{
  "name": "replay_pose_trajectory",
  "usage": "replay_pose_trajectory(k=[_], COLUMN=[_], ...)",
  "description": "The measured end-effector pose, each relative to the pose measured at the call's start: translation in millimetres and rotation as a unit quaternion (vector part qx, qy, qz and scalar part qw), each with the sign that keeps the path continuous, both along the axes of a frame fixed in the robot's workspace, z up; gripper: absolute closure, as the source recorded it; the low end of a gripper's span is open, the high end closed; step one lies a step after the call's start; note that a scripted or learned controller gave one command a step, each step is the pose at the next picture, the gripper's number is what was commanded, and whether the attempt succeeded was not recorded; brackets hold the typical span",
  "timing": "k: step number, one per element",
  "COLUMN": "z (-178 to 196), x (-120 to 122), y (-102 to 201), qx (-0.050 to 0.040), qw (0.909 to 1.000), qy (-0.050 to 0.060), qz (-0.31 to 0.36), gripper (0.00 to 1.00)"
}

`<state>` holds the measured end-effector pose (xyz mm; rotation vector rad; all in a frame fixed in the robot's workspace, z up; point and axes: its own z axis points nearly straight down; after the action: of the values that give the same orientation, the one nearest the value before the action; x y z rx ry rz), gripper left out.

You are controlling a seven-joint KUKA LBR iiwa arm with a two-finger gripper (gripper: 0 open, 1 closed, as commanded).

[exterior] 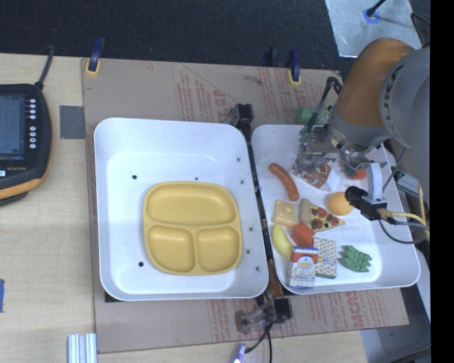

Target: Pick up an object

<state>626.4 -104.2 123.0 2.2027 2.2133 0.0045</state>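
White shallow left bin (113, 203) holds yellow three-compartment plastic tray (191, 227), lying flat at centre. White shallow right bin (393, 267) holds toy food: red sausage (284, 181), orange round fruit (338, 203), yellow banana (281, 241), pizza slice (318, 217), green vegetable piece (356, 258), small carton (304, 268). Grey arm with orange band reaches from right; gripper (315, 156) low over right bin's far end, above reddish item. Cannot tell its opening.

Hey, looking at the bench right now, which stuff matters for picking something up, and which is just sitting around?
For the job:
gripper, low in the right bin
toy food there: sausage, orange, banana, small carton, green piece

Just lying about:
yellow divided tray in the left bin
handheld controller
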Motion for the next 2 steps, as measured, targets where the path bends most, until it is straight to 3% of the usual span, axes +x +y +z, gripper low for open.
replay_pose_trajectory(k=[1, 2], z=[-0.7, -18.8], x=[-0.4, -4.1], y=[0.1, 6.0], qx=[-0.0001, 0.0043], qw=[1.0, 1.0], qy=[0.001, 0.008], qz=[0.0, 0.0], gripper=[0.0, 0.0])
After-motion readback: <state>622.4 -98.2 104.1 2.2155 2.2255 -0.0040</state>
